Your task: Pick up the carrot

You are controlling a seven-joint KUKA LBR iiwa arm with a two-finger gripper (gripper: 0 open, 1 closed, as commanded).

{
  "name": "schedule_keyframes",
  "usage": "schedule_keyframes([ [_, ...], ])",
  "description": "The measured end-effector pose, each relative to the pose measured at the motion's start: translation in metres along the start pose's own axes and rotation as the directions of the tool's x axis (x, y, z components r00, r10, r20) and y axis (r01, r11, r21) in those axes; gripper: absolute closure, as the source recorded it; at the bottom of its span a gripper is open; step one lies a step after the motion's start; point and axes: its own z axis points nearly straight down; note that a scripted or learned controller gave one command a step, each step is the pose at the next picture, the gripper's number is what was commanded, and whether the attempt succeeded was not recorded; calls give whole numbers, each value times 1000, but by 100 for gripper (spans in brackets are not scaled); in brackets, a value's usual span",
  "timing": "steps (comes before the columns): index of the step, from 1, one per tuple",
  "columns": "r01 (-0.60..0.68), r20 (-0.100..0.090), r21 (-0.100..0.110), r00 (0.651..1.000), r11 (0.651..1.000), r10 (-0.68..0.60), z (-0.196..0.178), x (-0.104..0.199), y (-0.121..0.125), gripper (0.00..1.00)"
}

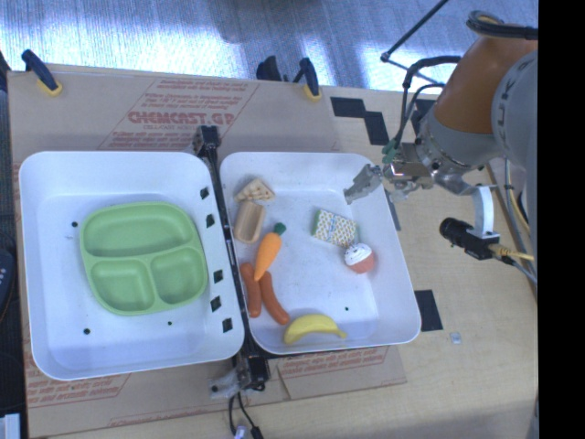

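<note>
The carrot [266, 254] is orange with a green top and lies slightly tilted in the left half of the right bin [393, 282]. Its green end points toward the back. My gripper [363, 184] hangs over the back right part of that bin, near its right rim. It is well to the right of the carrot and further back, apart from it, and nothing shows in it.
Around the carrot lie a beige roll [248, 220], a waffle piece [256, 190], two sausages [261, 294], a banana [313, 328], a green patterned packet [335, 228] and a red-and-white ball [360, 259]. The left bin [41, 199] holds a green divided plate [143, 256].
</note>
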Motion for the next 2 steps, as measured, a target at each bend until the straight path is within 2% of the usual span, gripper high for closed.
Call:
schedule_keyframes([
  [1, -109, 0, 2, 994, 994, 109, 31, 55, -42, 0],
  [2, -112, -1, 3, 994, 994, 112, 140, 111, -43, 0],
])
